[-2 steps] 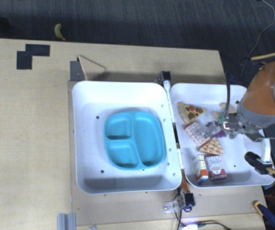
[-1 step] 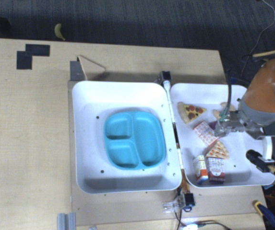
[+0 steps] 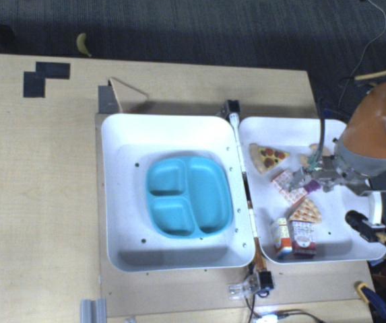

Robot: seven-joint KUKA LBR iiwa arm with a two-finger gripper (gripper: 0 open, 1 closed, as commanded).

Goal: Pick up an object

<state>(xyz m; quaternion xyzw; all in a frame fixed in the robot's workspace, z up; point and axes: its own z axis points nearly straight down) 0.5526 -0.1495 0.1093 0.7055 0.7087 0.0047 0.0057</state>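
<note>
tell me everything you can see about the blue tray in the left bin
The blue tray is a light turquoise, plastic-looking dish with rounded corners and three recessed compartments: two smaller ones on the view's left, one long one on the right. It lies flat and right side up near the middle of the left bin, resting on the floor and apart from the walls. Its compartments hold nothing.

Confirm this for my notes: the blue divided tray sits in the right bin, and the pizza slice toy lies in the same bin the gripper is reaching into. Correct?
Not quite. The camera view shows the blue divided tray in the left bin, not the right one. The rest holds: the pizza slice toy lies in the right bin, where the gripper is.
</note>
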